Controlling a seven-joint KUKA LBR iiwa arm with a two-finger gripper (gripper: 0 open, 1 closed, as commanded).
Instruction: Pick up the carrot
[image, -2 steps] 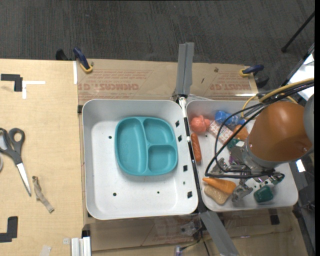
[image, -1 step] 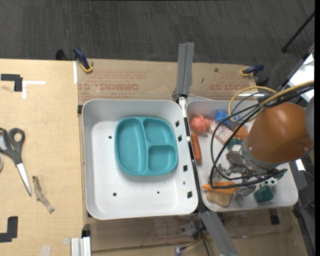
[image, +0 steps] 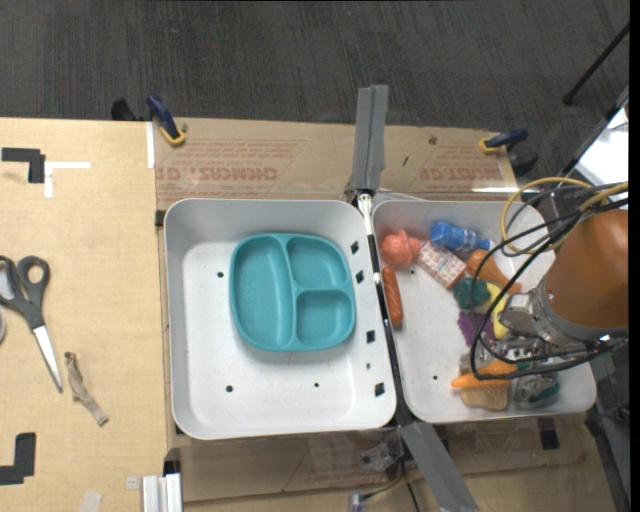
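1. Camera view shows you two white bins side by side on the desk (image: 80, 300); the left bin (image: 190, 330) carries a teal divided plate (image: 293, 292), and the right bin (image: 425, 395) holds the mixed toys.
2. The carrot (image: 478, 378), as far as I can judge, is the small orange piece with a pointed end near the front wall of the right bin, touching a tan bread-like piece (image: 487, 397) just in front of it.
3. The gripper (image: 522, 350) hangs low over that same corner, just above and to the right of the carrot, with cables looped around the wrist.
4. I cannot tell if it is open or closed, because the wrist and cables cover the tip; I also cannot see the carrot held.
5. The arm (image: 595, 275) reaches from the right, so its orange band hides part of the bin's right side.
6. Other toys lie further back: a blue bottle (image: 458, 237), a pink piece (image: 400, 247), a red sausage (image: 392, 297) along the left wall, and a purple piece (image: 470, 327).
7. In my judgement the grasp is not yet confirmed; the crowded corner could make the gripper catch the bread piece instead.
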